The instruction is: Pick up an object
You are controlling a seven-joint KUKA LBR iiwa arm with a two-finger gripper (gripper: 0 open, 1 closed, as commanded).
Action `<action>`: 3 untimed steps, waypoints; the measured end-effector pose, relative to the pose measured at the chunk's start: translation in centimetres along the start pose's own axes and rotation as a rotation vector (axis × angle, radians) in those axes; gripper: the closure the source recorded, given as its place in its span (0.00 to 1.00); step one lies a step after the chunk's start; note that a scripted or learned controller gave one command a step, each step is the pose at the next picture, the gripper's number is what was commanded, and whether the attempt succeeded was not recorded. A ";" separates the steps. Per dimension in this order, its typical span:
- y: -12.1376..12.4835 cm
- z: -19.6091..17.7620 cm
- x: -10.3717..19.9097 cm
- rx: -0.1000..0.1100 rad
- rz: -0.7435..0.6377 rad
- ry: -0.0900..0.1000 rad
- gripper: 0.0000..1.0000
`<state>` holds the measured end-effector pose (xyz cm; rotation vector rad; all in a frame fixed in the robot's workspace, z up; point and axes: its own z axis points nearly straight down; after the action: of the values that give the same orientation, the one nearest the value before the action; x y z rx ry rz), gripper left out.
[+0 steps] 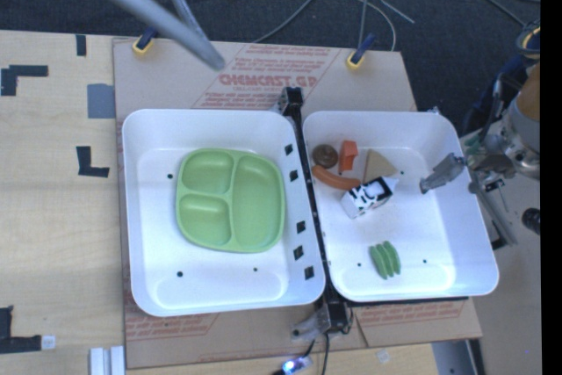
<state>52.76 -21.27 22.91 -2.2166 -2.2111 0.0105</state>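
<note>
Grey gripper (442, 174) over right bin (457, 263), near cow toy (367, 197).

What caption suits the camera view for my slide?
Gripper over the right bin near small toys; a green divided plate lies in the left bin.

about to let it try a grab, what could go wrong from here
1. The cow toy, sausage, orange block and tan wedge are crowded together, so the gripper may pinch two or knock one aside.
2. The green piece lies flat and low, so the gripper could slip off it.
</note>
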 end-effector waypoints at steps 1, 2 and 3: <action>0.2 -0.5 0.0 -0.009 -0.004 -0.003 0.00; -0.2 5.8 -0.4 -0.004 -0.003 -0.001 0.00; 0.0 10.4 -0.7 -0.005 -0.004 -0.002 0.00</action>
<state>52.68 -21.98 12.49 -2.2159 -2.2183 0.0068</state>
